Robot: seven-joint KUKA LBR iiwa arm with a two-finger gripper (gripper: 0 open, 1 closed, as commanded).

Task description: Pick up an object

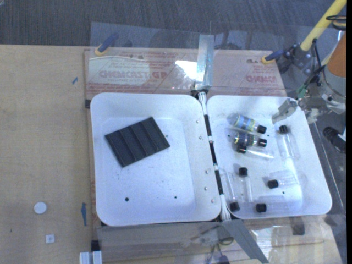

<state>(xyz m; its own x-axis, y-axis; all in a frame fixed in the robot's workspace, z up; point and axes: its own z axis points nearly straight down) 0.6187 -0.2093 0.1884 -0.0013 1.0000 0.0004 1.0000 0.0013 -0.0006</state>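
The right bin (pixel 308 202) holds several small clear vials with black caps. Two labelled vials (pixel 246 124) (pixel 250 141) lie side by side near its middle. A clear vial (pixel 286 143) lies toward the right wall, and others (pixel 240 190) (pixel 278 180) lie near the front. In the left bin (pixel 110 202) a dark ribbed flat pad (pixel 137 141) lies at an angle. My gripper (pixel 291 110) hangs over the back right corner of the right bin, just behind the clear vial and to the right of the labelled pair. It holds nothing that I can see.
A clear plastic sheet (pixel 143 73) and a metal bracket (pixel 205 59) stand behind the bins, held by yellow-and-blue clamps (pixel 104 44) (pixel 274 56). A yellow pole (pixel 330 14) and cables are at the upper right. A small white disc (pixel 40 207) lies on the bench at left.
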